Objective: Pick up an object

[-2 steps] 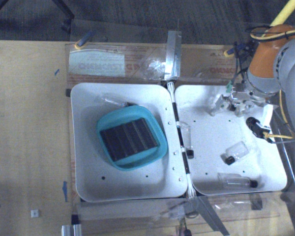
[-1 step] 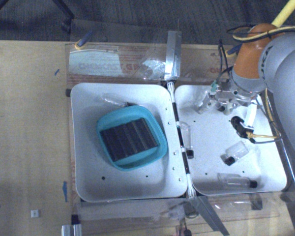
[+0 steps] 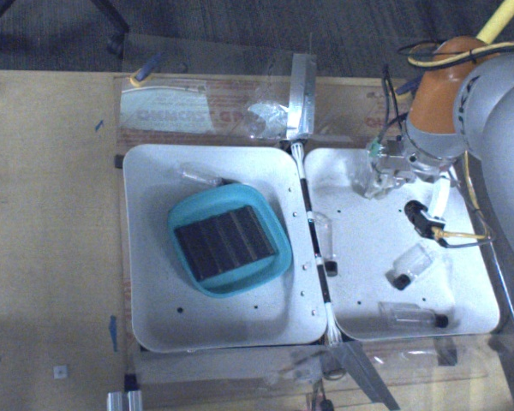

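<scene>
My gripper (image 3: pixel 375 181) hangs low over the far left corner of the right bin (image 3: pixel 360 298), under the arm's orange band. Nothing can be made out in its grasp. Three clear vials with black caps lie in this bin. One vial (image 3: pixel 409 266) rests right of the middle, another (image 3: pixel 413 317) lies along the near wall, and a third (image 3: pixel 324 240) sits against the divider on the left side. The left bin (image 3: pixel 146 298) holds a teal tub (image 3: pixel 230 239) with a dark ridged insert, and a small clear item (image 3: pixel 199 178) lies near its far wall.
A metal bracket (image 3: pixel 301 97) and crumpled clear plastic (image 3: pixel 267 116) sit on the board behind the bins. The grey arm (image 3: pixel 497 127) covers the right bin's far right corner. Bare bin floor lies between the gripper and the vials.
</scene>
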`<state>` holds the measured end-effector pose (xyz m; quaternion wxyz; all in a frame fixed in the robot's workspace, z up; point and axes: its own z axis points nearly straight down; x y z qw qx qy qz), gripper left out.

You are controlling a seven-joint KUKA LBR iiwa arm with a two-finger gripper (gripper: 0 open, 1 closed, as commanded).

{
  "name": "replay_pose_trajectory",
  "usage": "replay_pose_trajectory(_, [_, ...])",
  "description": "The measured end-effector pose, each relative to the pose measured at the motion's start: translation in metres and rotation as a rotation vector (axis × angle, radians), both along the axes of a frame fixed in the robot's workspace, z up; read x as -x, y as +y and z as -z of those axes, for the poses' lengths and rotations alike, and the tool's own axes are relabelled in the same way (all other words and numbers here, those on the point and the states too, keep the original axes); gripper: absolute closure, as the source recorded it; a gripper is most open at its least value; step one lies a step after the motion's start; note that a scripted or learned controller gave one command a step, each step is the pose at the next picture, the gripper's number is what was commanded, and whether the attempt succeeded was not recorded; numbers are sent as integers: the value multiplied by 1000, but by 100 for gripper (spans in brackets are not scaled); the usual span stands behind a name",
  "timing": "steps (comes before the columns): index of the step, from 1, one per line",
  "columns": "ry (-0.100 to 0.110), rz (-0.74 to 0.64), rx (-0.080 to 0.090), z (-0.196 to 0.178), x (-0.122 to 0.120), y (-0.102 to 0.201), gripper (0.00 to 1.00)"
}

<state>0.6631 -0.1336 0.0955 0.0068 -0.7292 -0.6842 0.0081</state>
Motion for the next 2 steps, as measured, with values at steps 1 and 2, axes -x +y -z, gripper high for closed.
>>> replay_pose_trajectory(1, [-22,-466,-4,8,-5,-33,100])
replay_pose_trajectory(2, [-16,-467,-10,9,-3,-30,0])
